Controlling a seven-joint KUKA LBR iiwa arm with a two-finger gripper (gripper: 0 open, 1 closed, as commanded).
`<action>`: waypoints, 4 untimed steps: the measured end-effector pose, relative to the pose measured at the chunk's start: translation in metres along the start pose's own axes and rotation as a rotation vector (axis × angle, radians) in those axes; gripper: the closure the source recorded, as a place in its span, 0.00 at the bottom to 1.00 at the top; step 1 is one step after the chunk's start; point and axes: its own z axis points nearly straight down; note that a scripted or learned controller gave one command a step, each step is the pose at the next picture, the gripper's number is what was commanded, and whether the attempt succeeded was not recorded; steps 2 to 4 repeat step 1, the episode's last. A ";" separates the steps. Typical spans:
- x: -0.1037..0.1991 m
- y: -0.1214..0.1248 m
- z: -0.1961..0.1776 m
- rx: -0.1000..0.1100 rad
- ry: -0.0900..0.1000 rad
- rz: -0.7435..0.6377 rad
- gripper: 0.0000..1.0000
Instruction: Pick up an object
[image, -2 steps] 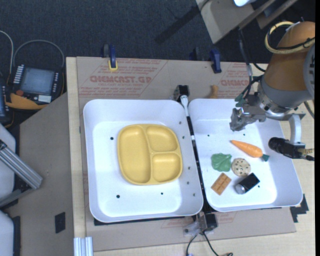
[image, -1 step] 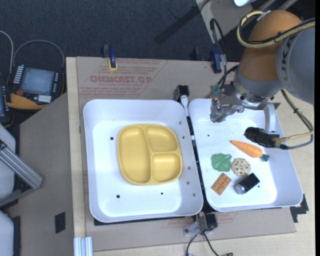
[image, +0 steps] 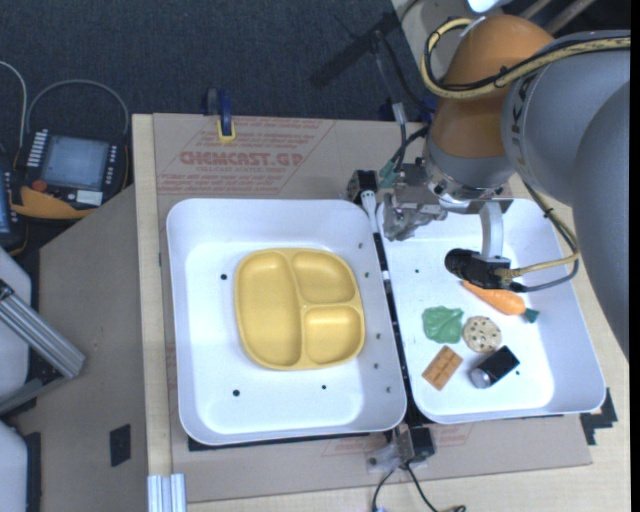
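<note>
My gripper (image: 398, 222) hangs over the far left corner of the right bin (image: 570, 385), close to the wall between the two bins. Nothing shows in its grasp. Nearer in that bin lie an orange toy carrot (image: 495, 298), a green leafy piece (image: 441, 322), a round speckled cookie (image: 481, 332), a brown cracker (image: 441, 367) and a small black and silver block (image: 495, 365). All of them sit apart from the gripper, toward the bin's front and middle.
The left bin (image: 200, 380) holds a yellow divided plate (image: 298, 306) at its middle. The grey arm with its orange band (image: 490, 70) reaches in from the upper right, above the right bin's far side. A handheld screen unit (image: 70, 165) lies off the bench at far left.
</note>
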 end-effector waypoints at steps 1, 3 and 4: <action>0.057 0.010 0.002 0.000 0.000 -0.001 1.00; 0.057 0.010 0.002 0.000 0.000 -0.001 1.00; 0.057 0.010 0.002 0.000 0.000 -0.001 1.00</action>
